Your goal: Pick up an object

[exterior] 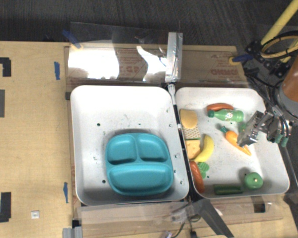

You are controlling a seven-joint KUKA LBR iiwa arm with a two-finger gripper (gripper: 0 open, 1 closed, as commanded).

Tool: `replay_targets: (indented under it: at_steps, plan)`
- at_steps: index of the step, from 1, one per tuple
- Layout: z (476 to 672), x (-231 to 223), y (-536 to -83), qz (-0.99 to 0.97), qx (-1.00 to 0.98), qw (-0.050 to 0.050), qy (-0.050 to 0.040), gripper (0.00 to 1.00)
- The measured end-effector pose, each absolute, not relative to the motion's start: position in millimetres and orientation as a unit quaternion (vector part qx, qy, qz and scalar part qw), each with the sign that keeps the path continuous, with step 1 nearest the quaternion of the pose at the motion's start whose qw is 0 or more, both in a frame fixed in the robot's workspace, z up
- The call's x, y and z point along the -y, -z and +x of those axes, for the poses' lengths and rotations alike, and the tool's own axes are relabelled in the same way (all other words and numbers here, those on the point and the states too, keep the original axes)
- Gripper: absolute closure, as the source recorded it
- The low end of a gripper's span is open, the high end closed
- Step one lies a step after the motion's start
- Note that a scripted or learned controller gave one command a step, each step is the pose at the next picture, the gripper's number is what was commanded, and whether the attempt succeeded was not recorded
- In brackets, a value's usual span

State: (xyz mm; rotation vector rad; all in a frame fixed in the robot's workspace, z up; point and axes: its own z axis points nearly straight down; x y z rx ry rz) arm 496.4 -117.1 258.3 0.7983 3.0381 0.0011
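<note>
The right bin (273, 165) holds toy food. An orange carrot (231, 138) lies near its middle, with a green bottle (227, 115) and a red sausage (219, 106) just behind it. My gripper (245, 139) reaches in from the right and hangs directly over the carrot's right half, hiding part of it. How close it is to the carrot is not clear. A yellow banana (205, 148), a bread slice (188, 118) and a cheese wedge (192, 148) sit along the bin's left side. At the front lie a green apple (253, 180) and a green cucumber (227, 189).
The left bin (89, 113) carries a teal divided plate (139, 163). A red pepper (196, 176) rests against the wall between the bins. Black cables and a yellow hose (283, 19) crowd the back right. A shiny plastic sheet (119, 61) lies behind the bins.
</note>
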Motion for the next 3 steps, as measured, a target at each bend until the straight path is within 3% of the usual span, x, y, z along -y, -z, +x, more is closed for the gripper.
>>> replay_targets:
  at_steps: [1,2,3]
  plan:
    - [544.0,60.1,-242.9,0.212,-0.977,0.002,-0.0008,1.00]
    - [597.3,70.5,-297.2,0.173,-0.985,0.005,-0.0001,1.00]
    - [648.0,90.3,-317.0,0.147,-0.989,0.004,0.0002,1.00]
